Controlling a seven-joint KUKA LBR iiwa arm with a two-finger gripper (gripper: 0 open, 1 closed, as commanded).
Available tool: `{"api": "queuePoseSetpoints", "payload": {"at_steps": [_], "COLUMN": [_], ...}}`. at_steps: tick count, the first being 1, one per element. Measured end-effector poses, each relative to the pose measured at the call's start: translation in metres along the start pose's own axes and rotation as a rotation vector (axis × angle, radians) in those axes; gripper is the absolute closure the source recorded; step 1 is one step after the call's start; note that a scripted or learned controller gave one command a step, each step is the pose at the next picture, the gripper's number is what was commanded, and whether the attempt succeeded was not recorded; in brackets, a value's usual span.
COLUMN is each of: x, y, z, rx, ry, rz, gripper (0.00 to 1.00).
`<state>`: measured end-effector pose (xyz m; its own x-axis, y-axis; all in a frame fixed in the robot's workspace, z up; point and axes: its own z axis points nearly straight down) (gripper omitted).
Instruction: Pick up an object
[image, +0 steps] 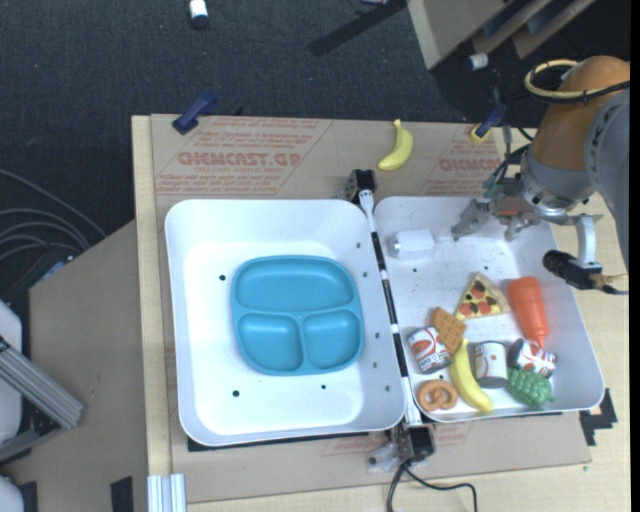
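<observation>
The carrot (529, 309) lies in the right bin (420, 212), long axis near vertical, tip toward the bin's near edge. Pizza slice (482, 298), can (490, 362) and broccoli (529, 385) crowd it. The gripper (490, 217) hovers above, released, grasping nothing.

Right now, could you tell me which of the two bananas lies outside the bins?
The smaller banana, on the brown board beyond the bins. The other banana lies inside the right bin among the toy food.

"CHEMCAST" printed red on brown board (250, 160) under bins.
</observation>
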<state>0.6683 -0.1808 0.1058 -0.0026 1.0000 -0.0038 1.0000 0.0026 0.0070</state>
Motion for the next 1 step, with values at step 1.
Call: {"api": "queuePoseSetpoints", "payload": {"at_steps": [1], "x": [-0.005], "y": [-0.0762], "z": [0.0211], "rx": [0.009], "ry": [0.005], "rz": [0.003], "gripper": [0.0]}}
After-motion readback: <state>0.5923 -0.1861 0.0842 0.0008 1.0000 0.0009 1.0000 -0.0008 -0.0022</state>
